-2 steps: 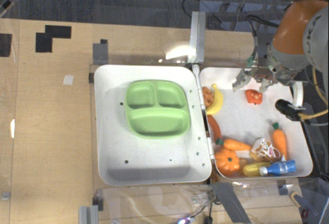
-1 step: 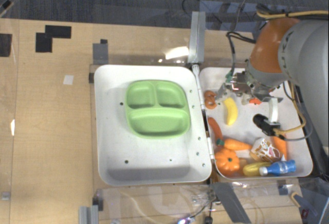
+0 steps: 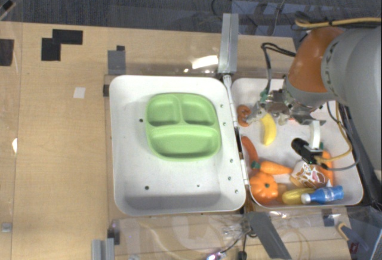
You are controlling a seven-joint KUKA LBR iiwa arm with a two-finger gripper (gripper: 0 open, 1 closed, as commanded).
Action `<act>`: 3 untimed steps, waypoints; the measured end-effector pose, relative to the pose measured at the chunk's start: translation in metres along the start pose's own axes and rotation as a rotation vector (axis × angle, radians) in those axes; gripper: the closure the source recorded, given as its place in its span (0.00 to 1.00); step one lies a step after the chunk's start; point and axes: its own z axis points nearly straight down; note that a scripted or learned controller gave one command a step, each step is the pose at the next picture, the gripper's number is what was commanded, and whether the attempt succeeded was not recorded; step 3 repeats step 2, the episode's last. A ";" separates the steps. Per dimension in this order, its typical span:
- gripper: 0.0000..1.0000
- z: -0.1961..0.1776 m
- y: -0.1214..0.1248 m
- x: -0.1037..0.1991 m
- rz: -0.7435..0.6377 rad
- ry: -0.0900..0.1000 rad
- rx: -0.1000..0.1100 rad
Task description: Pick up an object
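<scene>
My gripper (image 3: 271,108) hangs low over the back of the right bin (image 3: 352,184), under the orange-banded wrist. A yellow banana (image 3: 268,131) lies directly below it, its top end right at the gripper; whether it is held is unclear. A small orange ring-shaped toy (image 3: 243,113) sits just left of the gripper by the bin wall. Further forward lie a red sausage-like piece (image 3: 249,148), an orange carrot (image 3: 276,167), an orange pumpkin (image 3: 264,186), a brown-and-white pretzel-like toy (image 3: 305,176) and a yellow-and-blue bottle (image 3: 313,195).
The left bin (image 3: 128,187) holds a green divided plate (image 3: 182,126) near its middle. A metal divider (image 3: 234,133) runs between the two bins. The grey arm (image 3: 358,68) covers the right bin's back right corner.
</scene>
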 end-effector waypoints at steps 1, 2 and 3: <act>1.00 -0.012 0.003 0.002 -0.003 0.004 -0.005; 1.00 -0.137 0.001 0.027 0.208 -0.001 0.020; 1.00 -0.137 0.001 0.027 0.208 -0.001 0.020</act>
